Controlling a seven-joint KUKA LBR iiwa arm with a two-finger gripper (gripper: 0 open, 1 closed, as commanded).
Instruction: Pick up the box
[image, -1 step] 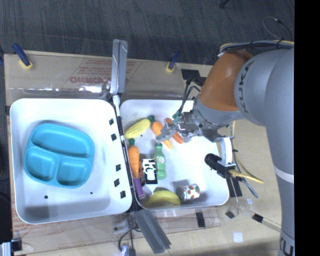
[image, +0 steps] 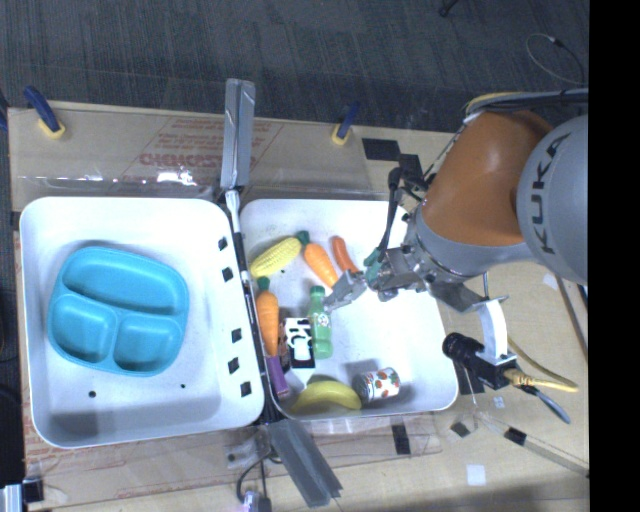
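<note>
Blue tray (image: 120, 308) is being carried by the left bin (image: 40, 250). In the right bin (image: 420, 400), the box (image: 298, 340) is being flanked by a carrot (image: 268, 318) and green bottle (image: 320, 320). Just right, the gripper (image: 345, 290) is being held slightly open, nothing gripped.

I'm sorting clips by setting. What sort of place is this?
Probably a robot lab's pick-and-place bench, not a kitchen: a KUKA arm reaches over two white bins, toy food such as a corn cob lies in one, and clamps hold cardboard to the bench.
</note>
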